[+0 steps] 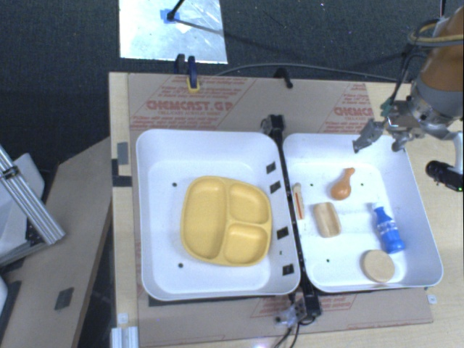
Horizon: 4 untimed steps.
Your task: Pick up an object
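Observation:
My gripper hangs open over the far edge of the right bin, its two fingers spread with nothing between them. Below it in that bin lie an orange pear-shaped toy, a tan bread-like piece, a blue bottle, a round tan disc and a thin orange stick along the left wall. The pear-shaped toy is the nearest object to the gripper, a little in front and to its left.
The left bin holds a yellow divided plate. A black hinge strip runs between the bins. A clamp sits at the bench's far edge beside a shiny sheet.

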Each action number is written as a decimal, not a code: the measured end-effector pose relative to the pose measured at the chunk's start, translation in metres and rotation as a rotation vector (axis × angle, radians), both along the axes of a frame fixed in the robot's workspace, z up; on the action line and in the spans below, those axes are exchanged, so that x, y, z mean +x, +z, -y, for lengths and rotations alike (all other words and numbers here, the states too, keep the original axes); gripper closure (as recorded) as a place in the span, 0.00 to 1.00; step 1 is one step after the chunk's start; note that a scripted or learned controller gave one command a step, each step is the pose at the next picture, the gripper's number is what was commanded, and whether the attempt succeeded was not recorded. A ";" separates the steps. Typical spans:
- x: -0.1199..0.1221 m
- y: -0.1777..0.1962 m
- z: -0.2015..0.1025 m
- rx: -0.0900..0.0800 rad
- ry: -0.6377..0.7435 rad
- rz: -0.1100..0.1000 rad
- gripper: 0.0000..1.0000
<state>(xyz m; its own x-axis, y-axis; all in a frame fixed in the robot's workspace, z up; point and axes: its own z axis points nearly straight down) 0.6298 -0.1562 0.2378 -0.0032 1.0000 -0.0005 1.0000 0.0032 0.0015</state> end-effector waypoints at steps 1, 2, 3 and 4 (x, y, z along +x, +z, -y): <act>0.009 -0.057 -0.004 0.001 0.003 -0.003 0.00; 0.003 -0.112 -0.013 0.001 0.003 -0.004 0.00; 0.003 -0.155 -0.014 0.001 0.002 -0.003 0.00; 0.005 -0.142 -0.014 -0.001 0.004 0.003 1.00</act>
<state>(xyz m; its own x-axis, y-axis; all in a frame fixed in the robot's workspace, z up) 0.6348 -0.1426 0.0959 -0.0067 1.0000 -0.0011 1.0000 0.0067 0.0046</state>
